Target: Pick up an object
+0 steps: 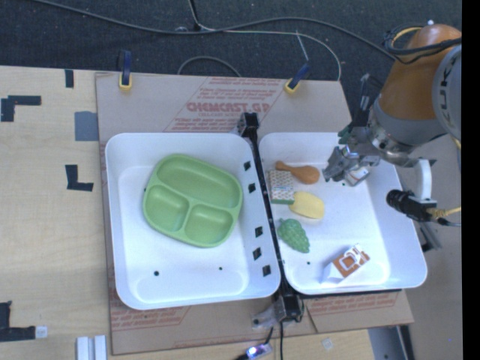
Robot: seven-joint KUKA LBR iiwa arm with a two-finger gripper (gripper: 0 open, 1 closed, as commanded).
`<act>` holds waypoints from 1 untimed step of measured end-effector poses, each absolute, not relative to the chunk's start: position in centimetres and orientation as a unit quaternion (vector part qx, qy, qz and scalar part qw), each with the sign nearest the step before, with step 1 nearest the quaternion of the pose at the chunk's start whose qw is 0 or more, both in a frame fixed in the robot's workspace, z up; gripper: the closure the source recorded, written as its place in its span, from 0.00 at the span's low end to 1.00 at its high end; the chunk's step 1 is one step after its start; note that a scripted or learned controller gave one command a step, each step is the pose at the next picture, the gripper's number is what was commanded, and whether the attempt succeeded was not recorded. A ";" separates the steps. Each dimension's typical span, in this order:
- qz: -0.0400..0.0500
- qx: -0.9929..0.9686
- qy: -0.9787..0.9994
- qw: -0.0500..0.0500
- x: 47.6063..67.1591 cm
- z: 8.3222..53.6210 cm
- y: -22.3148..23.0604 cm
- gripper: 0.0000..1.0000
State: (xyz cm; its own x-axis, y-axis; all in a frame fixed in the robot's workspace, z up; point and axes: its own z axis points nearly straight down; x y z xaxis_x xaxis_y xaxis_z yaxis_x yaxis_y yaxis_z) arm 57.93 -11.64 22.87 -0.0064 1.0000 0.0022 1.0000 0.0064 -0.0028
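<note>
Item one: the claw (343, 167), at the end of a grey arm (420, 96) with an orange band, hung over the upper part of the right bin (390, 238), close to the bin's far wall; whether it was spread or pressed together could not be told, and nothing could be seen between its tips. Item two: a brown drumstick-shaped toy (298, 172), lying flat just to the left of the claw, its rounded end nearest the claw, apparently not touching it. Item three: a small checked packet (282, 187), further left of the claw and just beyond the drumstick, against the divider between the bins. Item four: a yellow lemon-like piece (308, 205), below and slightly left of the claw, touching or nearly touching the packet. Item five: a green leafy toy (295, 235), lower again, near the divider. Item six: an orange-and-white carton (349, 262), well below the claw near the bin's front wall, lying tilted. Item seven: a green sectioned plate (193, 199), far to the left of the claw, resting in the left bin (127, 261). Both bins stood on a cardboard sheet (217, 107) on the table (45, 223).
</note>
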 end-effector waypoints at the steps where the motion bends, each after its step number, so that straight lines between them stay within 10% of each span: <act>1: 0.001 -0.705 -0.709 0.002 55.8 21.9 -6.5 1.00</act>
